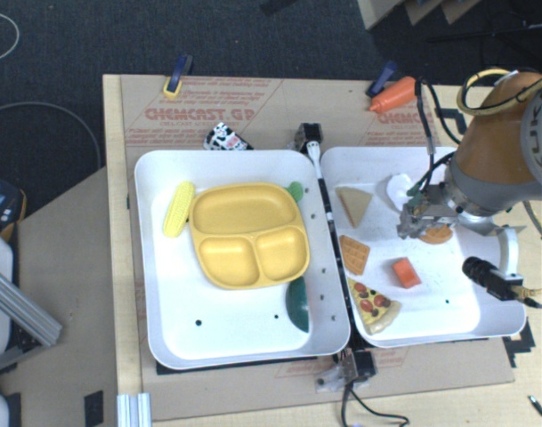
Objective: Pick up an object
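The gripper (422, 223) hangs low in the right bin (457, 323). Its opening cannot be made out. A round brown cookie (438, 234) lies just beside it.

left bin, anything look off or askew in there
The yellow divided plate sits skewed to the left bin's walls, and a dark green item pokes out from under its lower right edge, mostly hidden.

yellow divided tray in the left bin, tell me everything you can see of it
The yellow divided tray looks like glossy plastic, rounded at the corners, with one long compartment at the far side and two smaller ones nearer the camera. It lies flat and upright in the left bin. A toy corn cob lies against its left edge, and a dark green piece pokes out at its lower right.
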You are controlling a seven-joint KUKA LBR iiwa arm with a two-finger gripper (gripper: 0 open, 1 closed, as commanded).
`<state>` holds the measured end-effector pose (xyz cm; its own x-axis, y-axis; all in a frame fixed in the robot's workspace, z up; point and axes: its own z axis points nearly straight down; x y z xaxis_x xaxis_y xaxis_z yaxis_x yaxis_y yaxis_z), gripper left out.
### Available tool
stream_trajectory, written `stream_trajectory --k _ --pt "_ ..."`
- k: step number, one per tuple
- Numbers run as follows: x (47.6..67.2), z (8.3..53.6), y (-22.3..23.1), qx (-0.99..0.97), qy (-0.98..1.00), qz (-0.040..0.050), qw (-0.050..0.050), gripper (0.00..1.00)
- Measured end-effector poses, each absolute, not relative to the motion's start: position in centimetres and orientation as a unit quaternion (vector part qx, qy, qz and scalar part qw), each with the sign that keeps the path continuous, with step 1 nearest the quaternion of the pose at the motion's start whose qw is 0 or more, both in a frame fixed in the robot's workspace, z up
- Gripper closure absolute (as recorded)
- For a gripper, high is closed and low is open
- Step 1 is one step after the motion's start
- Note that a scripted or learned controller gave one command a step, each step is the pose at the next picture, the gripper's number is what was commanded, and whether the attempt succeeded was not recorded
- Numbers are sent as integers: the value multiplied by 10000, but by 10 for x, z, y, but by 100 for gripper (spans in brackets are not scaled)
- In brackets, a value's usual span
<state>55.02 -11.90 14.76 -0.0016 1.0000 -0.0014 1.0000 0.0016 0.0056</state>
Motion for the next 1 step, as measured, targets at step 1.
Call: stream_trajectory --k 1 --pt "560 206 -114 7063 7079 22 37 100"
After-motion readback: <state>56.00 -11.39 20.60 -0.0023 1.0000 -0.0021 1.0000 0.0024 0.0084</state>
